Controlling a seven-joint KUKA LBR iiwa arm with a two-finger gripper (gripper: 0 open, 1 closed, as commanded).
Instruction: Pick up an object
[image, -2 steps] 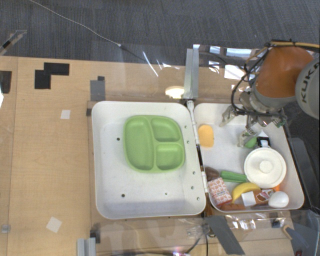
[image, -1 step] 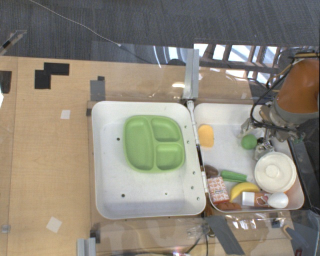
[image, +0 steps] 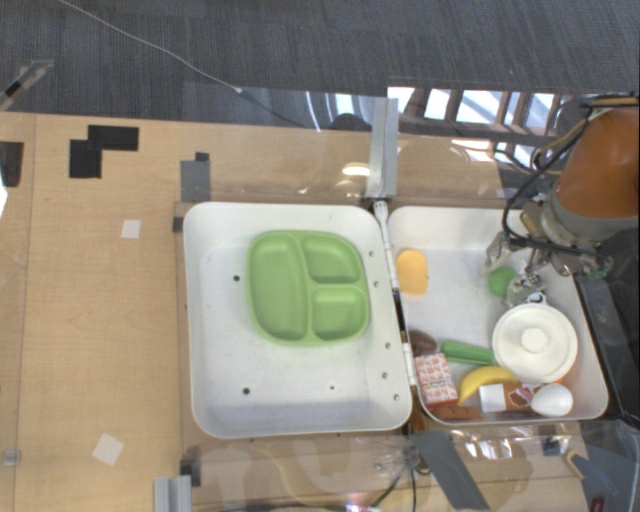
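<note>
My gripper (image: 519, 268) hangs over the back right of the right bin (image: 455, 228), below the orange wrist band. Its fingertips sit close around a small green object (image: 500, 281), but I cannot make out whether they touch it. Along the front of the bin lie a white round lidded bowl (image: 535, 341), a green stick-like piece (image: 467, 352), a yellow banana (image: 486, 379), a small red-and-white packet (image: 433, 377), a white egg (image: 551, 400) and a brown item (image: 422, 343). An orange-yellow piece (image: 412, 271) rests near the bin's left wall.
The left bin (image: 215, 330) holds a green divided plate (image: 306, 287). A metal post (image: 383, 150) stands at the back between the two bins. Black tape marks (image: 100, 148) lie on the wooden bench at far left.
</note>
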